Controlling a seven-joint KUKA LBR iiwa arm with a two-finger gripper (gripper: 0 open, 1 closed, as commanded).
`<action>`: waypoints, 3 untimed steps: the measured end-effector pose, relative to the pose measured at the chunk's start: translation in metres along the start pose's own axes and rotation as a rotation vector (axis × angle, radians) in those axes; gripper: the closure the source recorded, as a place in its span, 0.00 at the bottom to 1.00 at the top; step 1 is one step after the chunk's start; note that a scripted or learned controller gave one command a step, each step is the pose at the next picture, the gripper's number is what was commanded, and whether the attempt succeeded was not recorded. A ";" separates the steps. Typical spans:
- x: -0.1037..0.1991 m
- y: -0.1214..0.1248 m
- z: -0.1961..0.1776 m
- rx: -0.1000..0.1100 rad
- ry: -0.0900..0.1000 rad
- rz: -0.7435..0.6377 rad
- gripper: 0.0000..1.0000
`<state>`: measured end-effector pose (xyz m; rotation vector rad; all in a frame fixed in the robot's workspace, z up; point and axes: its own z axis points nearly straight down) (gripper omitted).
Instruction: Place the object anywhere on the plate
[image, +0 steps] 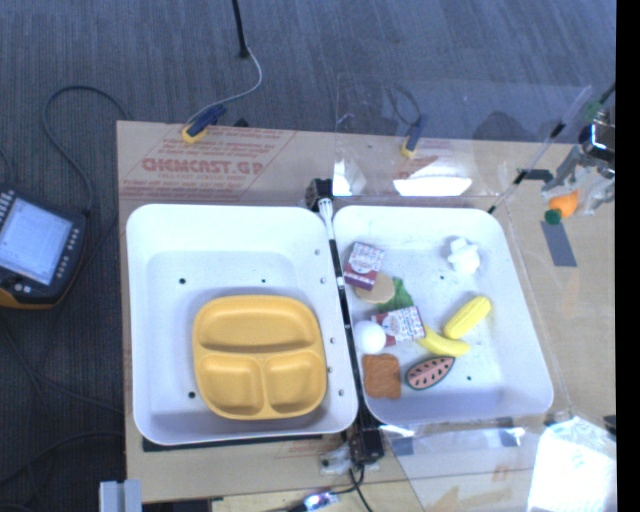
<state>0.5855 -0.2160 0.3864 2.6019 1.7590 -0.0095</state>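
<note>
Plate (262, 355) carries nothing, so no placement yet; the toy foods (400, 325), which we judge include the object, all lie right of the plate in the neighbouring bin (510, 300); tool (588, 175) is far right of the plate, its grip state we cannot tell; pick and place both remain.

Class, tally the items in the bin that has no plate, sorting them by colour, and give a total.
Yellow (corn, banana): 2
White (egg, lump): 2
Brown or tan (biscuit, burger): 2
Red (melon slice): 1
Printed (upper packet, lower packet): 2
Total: 9
</note>
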 end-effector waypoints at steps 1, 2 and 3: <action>-0.007 -0.019 -0.010 -0.001 0.003 -0.004 1.00; -0.019 -0.045 -0.065 -0.008 0.001 -0.060 1.00; -0.019 -0.045 -0.063 -0.003 0.002 -0.059 0.00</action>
